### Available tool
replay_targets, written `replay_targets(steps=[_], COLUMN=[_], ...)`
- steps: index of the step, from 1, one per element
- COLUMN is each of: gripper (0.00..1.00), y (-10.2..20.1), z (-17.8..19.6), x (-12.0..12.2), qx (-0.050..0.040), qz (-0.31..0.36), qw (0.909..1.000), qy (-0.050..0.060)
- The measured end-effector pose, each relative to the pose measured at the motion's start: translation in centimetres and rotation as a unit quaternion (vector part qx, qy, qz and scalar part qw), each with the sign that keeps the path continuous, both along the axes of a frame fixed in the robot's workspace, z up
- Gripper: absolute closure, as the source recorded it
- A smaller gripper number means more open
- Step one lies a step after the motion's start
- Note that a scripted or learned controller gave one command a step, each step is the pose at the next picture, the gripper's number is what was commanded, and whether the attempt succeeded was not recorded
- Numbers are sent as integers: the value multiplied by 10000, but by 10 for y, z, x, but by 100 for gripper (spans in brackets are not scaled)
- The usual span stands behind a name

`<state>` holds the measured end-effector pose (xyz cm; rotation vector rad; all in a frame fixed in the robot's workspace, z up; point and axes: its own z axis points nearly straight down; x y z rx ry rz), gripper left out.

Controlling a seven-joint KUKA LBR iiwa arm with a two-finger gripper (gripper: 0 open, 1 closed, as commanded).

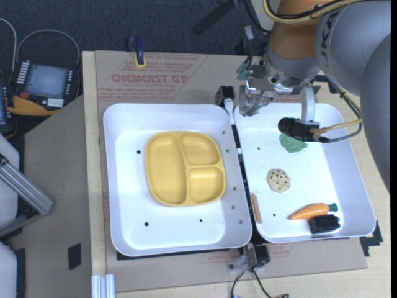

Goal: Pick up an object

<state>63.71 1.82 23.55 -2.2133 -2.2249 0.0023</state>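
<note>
The right bin (347,166) holds several small things. A green piece (293,144) lies near its middle back. A round chocolate-chip cookie (278,180) sits in the middle, with an orange carrot with a green tip (310,211) and a black block (324,224) at the front right. My gripper (250,106) hangs over the back left corner of this bin, close to the divider between the bins and apart from all of these things. The cookie is well in front of it and the green piece is to its right.
A yellow divided plate (185,167) lies in the left bin (121,166). A thin brown stick (255,207) rests along the right bin's left edge near the front. The grey arm with its orange band (304,17) reaches in from the upper right.
</note>
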Motion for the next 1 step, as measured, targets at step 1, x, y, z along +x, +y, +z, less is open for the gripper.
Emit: replay_targets(steps=[1], gripper=[100], y=[50], z=[-13], x=[1], qx=[-1], qz=[-1], qw=[10000], qy=[1])
